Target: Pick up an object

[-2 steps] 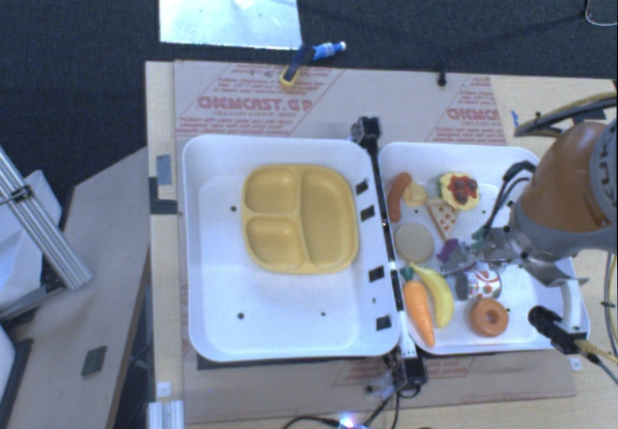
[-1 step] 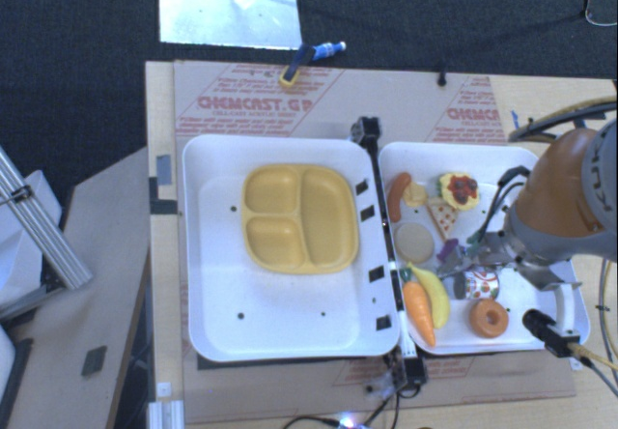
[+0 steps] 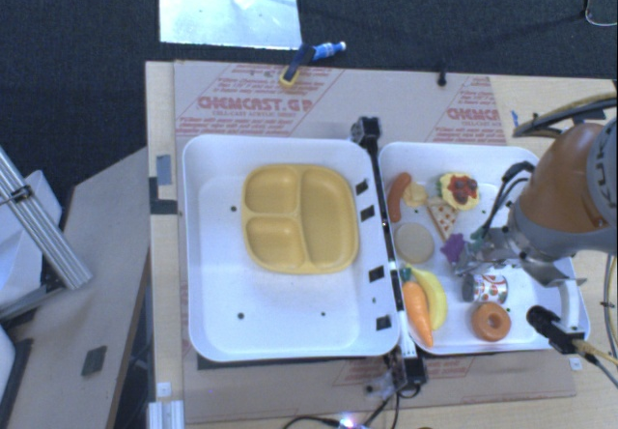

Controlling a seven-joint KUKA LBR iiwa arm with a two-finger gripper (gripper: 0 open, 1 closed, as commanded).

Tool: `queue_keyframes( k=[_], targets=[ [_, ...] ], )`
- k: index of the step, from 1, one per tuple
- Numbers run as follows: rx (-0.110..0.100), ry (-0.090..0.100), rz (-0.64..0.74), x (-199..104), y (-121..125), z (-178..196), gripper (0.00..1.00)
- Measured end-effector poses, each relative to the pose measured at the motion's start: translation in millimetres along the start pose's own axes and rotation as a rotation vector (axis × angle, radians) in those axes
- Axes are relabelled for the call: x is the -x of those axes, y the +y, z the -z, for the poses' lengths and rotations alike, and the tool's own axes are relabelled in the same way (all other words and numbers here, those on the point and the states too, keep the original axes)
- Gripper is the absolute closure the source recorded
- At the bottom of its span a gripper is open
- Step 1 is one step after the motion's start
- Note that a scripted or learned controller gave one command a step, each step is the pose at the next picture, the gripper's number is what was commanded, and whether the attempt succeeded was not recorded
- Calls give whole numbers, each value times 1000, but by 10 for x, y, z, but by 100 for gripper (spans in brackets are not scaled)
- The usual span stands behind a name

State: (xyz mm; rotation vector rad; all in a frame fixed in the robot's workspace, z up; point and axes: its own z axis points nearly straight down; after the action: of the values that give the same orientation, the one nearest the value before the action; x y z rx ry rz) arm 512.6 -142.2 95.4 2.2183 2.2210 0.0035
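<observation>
— Where is the arm point(image 3: 570, 190) seen?

— It is seen entering from the right of the camera view, its orange band turned toward the camera above the grey wrist.

— And how is the pincer point(image 3: 475, 263) placed?

— It is pointed downward and to the left, below the wrist. Whether its fingers are parted or closed cannot be made out from this slant.

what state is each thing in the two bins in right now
yellow tray: flat in the left bin, compartments bare
carrot: lying beside the banana
donut: flat, right bin
hot dog: lying, right bin
pizza slice: flat
can: on its side under the tool
tool: low in the right bin
</observation>
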Motion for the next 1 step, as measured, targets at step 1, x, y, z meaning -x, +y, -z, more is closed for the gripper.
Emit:
queue_keyframes(
  k=[1],
  targets=[
    [4,-2,2,50,15,633,100]
  ],
)
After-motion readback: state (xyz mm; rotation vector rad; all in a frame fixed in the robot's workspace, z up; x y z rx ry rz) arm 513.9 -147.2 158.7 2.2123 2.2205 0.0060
